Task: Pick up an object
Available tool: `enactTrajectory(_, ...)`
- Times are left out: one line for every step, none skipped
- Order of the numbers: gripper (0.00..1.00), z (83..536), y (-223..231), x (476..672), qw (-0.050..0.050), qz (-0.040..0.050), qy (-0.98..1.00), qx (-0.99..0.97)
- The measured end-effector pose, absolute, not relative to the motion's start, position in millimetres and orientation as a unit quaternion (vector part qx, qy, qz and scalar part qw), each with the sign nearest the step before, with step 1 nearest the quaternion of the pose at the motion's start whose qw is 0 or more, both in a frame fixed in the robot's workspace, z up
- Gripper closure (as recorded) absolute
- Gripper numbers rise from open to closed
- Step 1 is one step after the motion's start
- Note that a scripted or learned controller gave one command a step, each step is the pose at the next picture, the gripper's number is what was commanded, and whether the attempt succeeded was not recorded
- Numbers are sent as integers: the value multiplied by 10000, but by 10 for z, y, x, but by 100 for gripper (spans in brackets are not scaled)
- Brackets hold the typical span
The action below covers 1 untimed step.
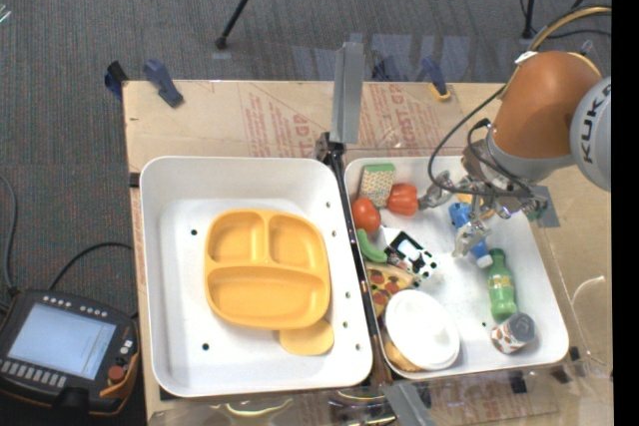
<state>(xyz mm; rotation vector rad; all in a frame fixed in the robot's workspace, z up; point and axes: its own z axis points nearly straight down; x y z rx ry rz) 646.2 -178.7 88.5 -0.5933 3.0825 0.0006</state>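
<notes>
At the bottom left of the frame I'm seeing the teach pendant (62, 346) lying cut off by the edge, and at the bottom of the right bin (555, 299) one white lid (422, 328) is hiding part of a pizza toy (380, 286) and whatever sits beneath it. The gripper (473, 239) is hanging over the upper right of that bin beside a small blue object (460, 214) that I'm finding hard to identify, one green bottle (500, 282) and one small can (512, 332) lying just below it. Left of it I'm counting two red vegetables (383, 207), while one yellow divided tray (268, 267) is filling the left bin (160, 214).
</notes>
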Motion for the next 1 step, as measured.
enactTrajectory(0,886,-1728,6465,7,1,9698,-2437)
